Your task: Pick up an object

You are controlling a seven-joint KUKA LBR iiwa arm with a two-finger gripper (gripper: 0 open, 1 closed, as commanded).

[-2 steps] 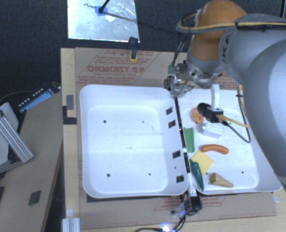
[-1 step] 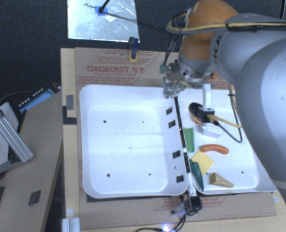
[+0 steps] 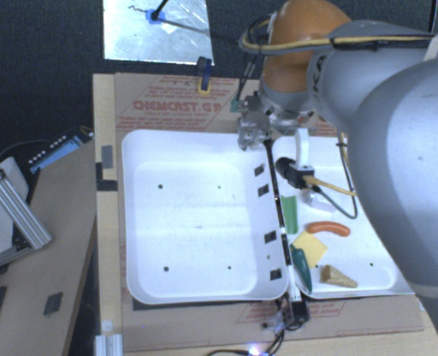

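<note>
My gripper (image 3: 250, 133) hangs below the orange band of the arm, over the far end of the divider between the two bins. Nothing shows in it. In the right bin (image 3: 378, 279) lie a light green strip (image 3: 289, 214), an orange sausage-shaped piece (image 3: 328, 229), a yellow wedge (image 3: 312, 248), a dark green pod (image 3: 302, 268) and a tan crust-like piece (image 3: 339, 276). They sit at the near left of that bin, well in front of the gripper. The grey arm covers the right bin's far right part.
The left bin (image 3: 196, 221) is a shallow white tray beside the gripper. A black fitting with a yellow cable (image 3: 296, 173) hangs off the arm over the right bin. A blue and yellow clamp (image 3: 204, 76) stands on the cardboard behind the bins.
</note>
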